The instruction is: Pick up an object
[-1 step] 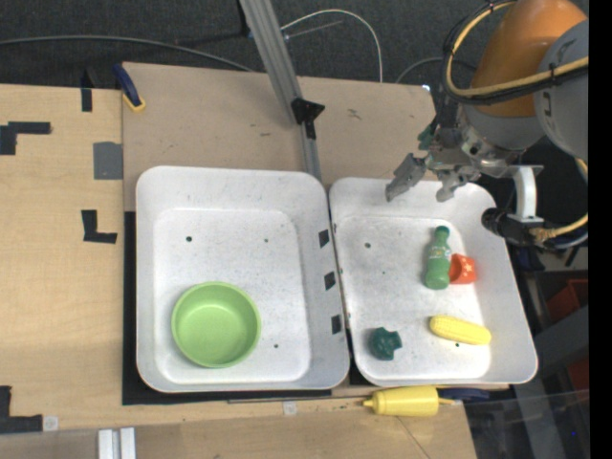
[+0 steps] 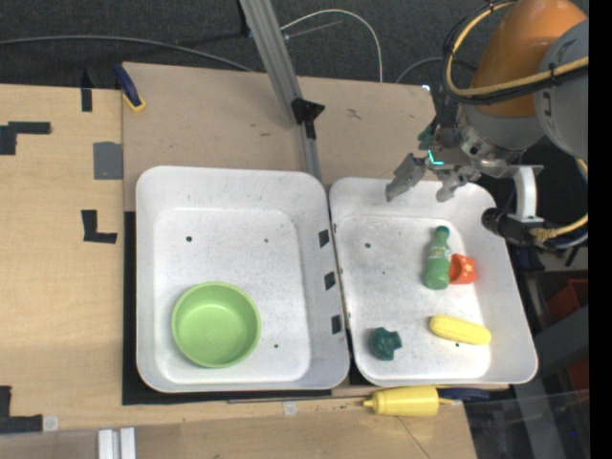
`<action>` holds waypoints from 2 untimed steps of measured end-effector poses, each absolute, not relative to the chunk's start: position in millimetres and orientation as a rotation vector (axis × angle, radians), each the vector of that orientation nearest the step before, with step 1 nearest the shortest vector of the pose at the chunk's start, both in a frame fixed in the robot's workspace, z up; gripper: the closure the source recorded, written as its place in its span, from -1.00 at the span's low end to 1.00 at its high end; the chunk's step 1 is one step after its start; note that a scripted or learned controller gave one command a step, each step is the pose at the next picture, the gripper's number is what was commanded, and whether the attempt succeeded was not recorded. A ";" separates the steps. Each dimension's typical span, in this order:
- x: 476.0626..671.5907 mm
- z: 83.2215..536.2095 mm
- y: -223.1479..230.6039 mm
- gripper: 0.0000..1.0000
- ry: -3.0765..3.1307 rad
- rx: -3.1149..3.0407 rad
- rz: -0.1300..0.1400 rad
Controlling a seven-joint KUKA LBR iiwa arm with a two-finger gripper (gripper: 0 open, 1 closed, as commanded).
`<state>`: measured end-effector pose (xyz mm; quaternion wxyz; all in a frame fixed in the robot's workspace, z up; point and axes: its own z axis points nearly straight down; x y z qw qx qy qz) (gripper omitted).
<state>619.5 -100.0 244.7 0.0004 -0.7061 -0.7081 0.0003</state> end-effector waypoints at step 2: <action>620.3 155.3 -93.0 -1.00 -2.221 -2.216 0.008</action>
